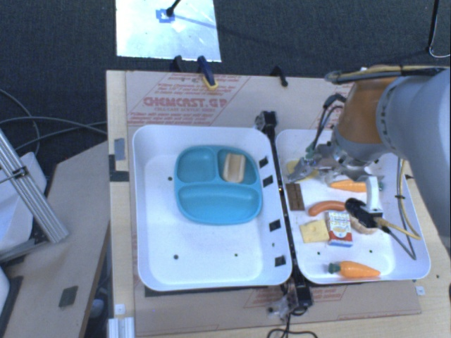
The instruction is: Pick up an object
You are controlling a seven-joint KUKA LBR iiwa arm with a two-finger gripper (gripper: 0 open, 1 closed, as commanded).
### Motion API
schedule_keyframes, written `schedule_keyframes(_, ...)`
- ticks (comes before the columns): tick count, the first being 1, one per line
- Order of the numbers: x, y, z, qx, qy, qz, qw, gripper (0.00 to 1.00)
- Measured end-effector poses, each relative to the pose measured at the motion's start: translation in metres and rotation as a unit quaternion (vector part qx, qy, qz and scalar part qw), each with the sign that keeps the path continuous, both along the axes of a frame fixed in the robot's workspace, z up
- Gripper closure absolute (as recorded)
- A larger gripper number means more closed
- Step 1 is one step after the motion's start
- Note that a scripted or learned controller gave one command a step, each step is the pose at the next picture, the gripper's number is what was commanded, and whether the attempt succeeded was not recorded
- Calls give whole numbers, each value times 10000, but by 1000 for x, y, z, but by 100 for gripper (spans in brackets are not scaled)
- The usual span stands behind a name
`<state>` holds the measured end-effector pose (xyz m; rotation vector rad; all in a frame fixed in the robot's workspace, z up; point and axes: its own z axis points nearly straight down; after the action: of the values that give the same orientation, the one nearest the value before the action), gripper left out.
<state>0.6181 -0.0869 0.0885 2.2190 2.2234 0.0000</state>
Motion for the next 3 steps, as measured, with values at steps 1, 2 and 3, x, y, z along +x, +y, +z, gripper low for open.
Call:
schedule_keyframes(1, 1, 0, 13, -2, -20, -1, 10000, 100)
schedule_keyframes(2, 1, 0, 57, 1, -24, 2, 10000, 100)
schedule_keyframes(3, 2, 0, 100, 1, -26, 11, 10000, 100)
